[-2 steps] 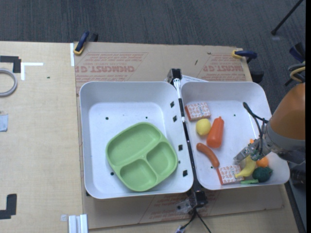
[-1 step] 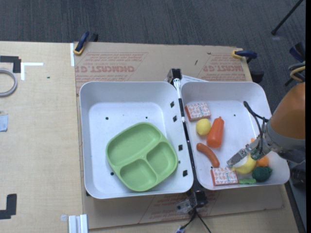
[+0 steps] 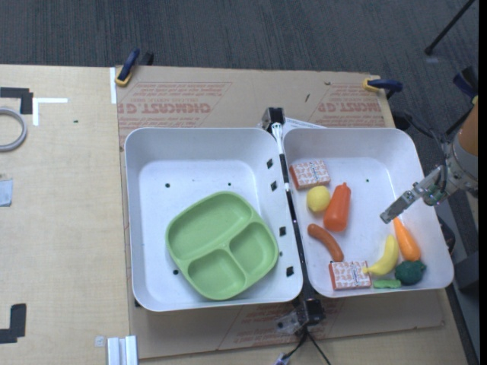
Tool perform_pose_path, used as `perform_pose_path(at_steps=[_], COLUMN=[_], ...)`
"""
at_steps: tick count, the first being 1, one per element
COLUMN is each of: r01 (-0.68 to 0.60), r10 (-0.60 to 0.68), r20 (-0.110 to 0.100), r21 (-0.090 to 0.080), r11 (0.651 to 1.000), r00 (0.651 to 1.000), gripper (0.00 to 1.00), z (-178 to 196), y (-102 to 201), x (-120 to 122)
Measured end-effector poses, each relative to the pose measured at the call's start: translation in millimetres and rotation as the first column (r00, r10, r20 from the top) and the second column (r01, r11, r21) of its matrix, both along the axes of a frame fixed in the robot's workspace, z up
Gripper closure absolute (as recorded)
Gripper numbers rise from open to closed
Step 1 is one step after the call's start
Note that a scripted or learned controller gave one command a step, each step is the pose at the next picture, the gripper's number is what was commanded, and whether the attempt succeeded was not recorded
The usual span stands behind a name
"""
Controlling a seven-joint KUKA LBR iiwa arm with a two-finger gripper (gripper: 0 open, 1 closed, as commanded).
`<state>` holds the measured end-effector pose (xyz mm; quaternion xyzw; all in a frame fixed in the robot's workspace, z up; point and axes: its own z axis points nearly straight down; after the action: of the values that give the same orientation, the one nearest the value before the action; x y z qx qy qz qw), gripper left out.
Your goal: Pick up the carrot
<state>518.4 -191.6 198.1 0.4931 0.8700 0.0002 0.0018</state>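
Carrot (image 3: 406, 239): lodged against right bin (image 3: 358, 144) wall, banana (image 3: 385, 256) touching at 8 o'clock. Gripper (image 3: 393, 212): poised at carrot's 11 o'clock; nothing held; opening cannot be told.

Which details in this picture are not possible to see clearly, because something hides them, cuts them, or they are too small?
- End effector, camera view: too small and thin to tell how it stands; the arm behind it is cut by the right edge.
- Small orange carrot: its upper tip is covered by the end effector, so contact is unclear.
- Two red-and-white printed cartons: the print is too small to read.
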Motion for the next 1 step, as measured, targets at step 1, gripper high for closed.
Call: perform_pose_path(at_steps=[1], r01=[-0.057], r10=[0.057], r20=[-0.003], r21=[0.001], r11=[0.998], r00=[0.998], gripper=[0.0], z=[-105.9], y=[-9.8], x=[15.3])
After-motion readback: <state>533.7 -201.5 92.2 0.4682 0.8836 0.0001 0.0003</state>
